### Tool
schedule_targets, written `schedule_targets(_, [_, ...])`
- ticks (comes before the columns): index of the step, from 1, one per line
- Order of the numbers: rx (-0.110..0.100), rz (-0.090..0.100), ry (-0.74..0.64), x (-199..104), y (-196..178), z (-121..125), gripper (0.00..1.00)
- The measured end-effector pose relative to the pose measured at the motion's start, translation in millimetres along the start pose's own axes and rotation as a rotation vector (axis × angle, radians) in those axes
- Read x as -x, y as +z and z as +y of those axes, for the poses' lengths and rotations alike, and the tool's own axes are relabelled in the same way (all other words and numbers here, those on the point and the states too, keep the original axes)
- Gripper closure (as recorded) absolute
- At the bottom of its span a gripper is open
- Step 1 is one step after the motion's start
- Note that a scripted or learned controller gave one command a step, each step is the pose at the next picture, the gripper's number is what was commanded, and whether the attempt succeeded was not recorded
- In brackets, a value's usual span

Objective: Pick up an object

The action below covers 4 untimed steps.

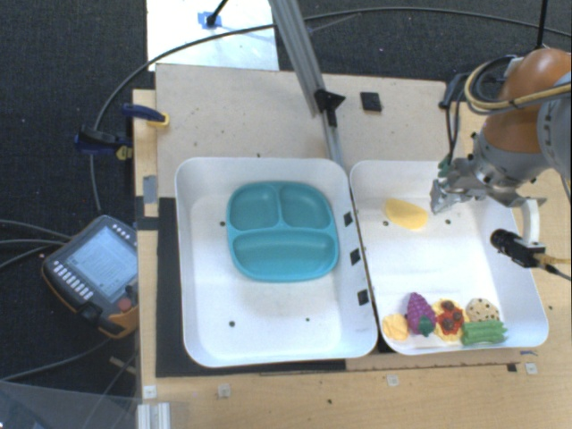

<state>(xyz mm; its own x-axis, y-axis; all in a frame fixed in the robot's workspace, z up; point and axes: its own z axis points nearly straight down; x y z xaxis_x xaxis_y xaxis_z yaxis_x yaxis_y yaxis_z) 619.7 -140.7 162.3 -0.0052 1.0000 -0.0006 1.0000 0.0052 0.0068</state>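
Note: your gripper [440, 200] sits low in the right bin [447, 257], just beside the yellow piece [406, 214]; finger spacing unreadable.

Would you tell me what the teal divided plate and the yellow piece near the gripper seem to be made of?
Teal divided plate: likely moulded plastic with a smooth, slightly glossy finish, judging by its even colour and soft rounded compartment ridges.
Yellow piece: probably plastic or rubbery toy food; uniform colour, matte look. Too small to be sure.
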Motion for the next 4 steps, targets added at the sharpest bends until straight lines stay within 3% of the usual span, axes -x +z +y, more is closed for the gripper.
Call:
schedule_targets(1, [0.002,-0.001,0.000,0,-55,2,1.00])
schedule_targets(4, [-0.004,0.004,-0.006,-169,-67,20,1.00])
